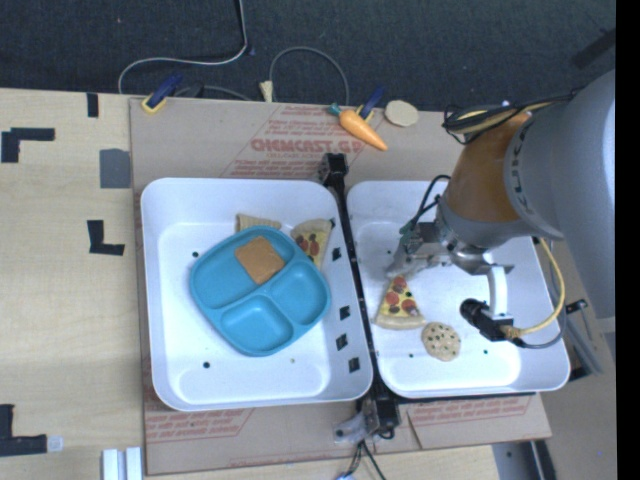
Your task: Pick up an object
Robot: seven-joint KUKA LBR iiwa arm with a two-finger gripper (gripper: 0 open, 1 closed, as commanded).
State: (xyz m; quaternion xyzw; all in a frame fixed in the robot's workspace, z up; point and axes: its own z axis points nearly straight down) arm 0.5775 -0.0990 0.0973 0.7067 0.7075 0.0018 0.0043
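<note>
Pale wooden bench (60,298) fills the scene below a dark carpeted strip, and on it lies a brown cardboard sheet (290,143) that keeps the two shallow white plastic bins in place side by side. Reaching in from the right, the grey arm with its orange band (490,173) bends down over the right bin (540,368), its bulk hiding much of that bin's upper part. The left bin (165,368) carries a blue three-compartment plastic tray (275,313), set at a slant, with a tan square toast slice (260,259) lying in its upper compartment; a second pizza-like wedge (313,238) pokes out beside the tray's upper right edge. Low in the right bin, the two-finger gripper (407,258) sits just above the tip of a toy pizza slice with red toppings (399,302), apparently lined up to take it; whether its tips are apart or together I cannot tell. A round brown toy cookie (440,341) lies just beside the slice, lower right. Outside the bins, on the cardboard's far edge, rest a small orange toy carrot (362,130) and a pale round disc (402,114), out of play.
</note>
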